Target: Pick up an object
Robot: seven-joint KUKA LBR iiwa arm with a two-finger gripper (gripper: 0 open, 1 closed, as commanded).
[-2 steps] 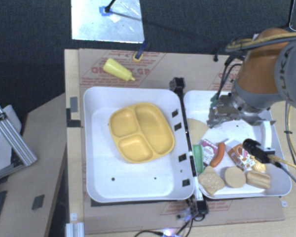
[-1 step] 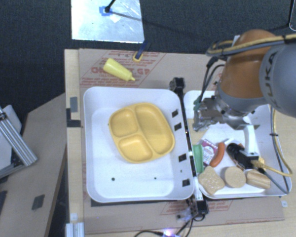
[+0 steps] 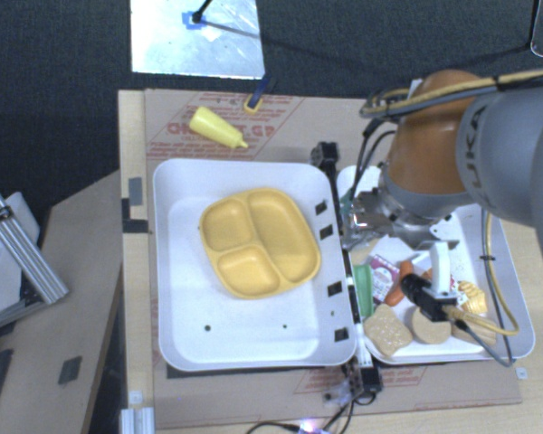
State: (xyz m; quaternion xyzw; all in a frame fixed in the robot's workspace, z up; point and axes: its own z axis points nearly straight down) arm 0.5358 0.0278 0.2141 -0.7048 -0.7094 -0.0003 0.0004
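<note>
Toast slice [image 3: 388, 331] lies at 7 o'clock in the rt bin [image 3: 518, 331], w/ a round bread piece [image 3: 427, 326] touching it at its 3. A green stick [image 3: 363, 287] and a pink-white packet [image 3: 385, 268] lie near, toward 11–12. Gripper [image 3: 362, 217] is low at the bin's 10 o'clock, by the shared wall — grip state can't be told. Left bin [image 3: 176, 333] holds a yellow divided plate [image 3: 258, 240] at centre.

The arm [image 3: 489, 143] is cut off by the right edge and hides the far half of the right bin [image 3: 471, 353]. Print on the packet [image 3: 386, 269] is too small to read.
</note>
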